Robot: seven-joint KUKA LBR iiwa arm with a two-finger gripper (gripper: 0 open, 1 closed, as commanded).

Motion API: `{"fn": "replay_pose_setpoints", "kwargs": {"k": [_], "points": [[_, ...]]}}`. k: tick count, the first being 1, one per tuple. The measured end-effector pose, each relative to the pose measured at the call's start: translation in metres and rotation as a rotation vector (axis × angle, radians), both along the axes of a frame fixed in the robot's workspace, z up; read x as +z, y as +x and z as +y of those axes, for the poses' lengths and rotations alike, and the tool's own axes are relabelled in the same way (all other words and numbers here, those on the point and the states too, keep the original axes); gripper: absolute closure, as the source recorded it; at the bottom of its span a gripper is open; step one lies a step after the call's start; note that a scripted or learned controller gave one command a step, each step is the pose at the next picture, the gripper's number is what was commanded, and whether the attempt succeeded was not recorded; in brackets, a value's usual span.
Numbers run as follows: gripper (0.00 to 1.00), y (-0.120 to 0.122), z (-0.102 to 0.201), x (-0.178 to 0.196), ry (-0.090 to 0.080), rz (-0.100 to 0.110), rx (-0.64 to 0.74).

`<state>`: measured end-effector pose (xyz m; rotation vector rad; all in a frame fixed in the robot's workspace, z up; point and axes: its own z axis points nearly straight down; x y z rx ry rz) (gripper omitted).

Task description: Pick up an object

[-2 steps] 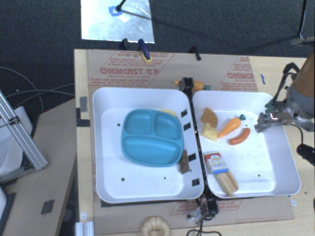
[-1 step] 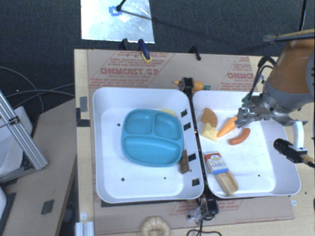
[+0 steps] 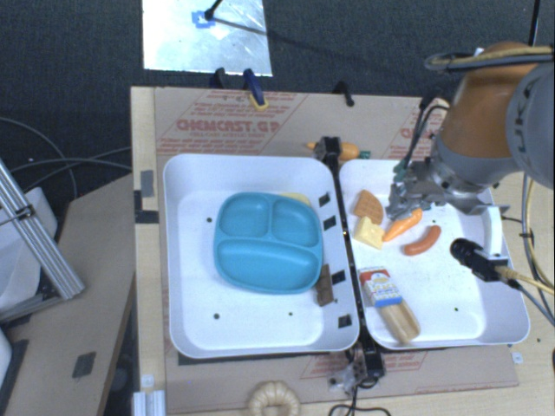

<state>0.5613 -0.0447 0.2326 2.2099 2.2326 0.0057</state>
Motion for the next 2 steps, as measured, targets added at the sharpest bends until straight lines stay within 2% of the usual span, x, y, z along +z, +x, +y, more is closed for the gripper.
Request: {"fn": "replay_pose_setpoints", "kwargs": {"k": [1, 2], "points": [[1.0, -0.0133, 0.0057, -0.0169, -0.002, 0.003, -0.005], [1.0, -0.0128, -0.0023, -0.012, -0.003, 0.001, -0.01]]}}
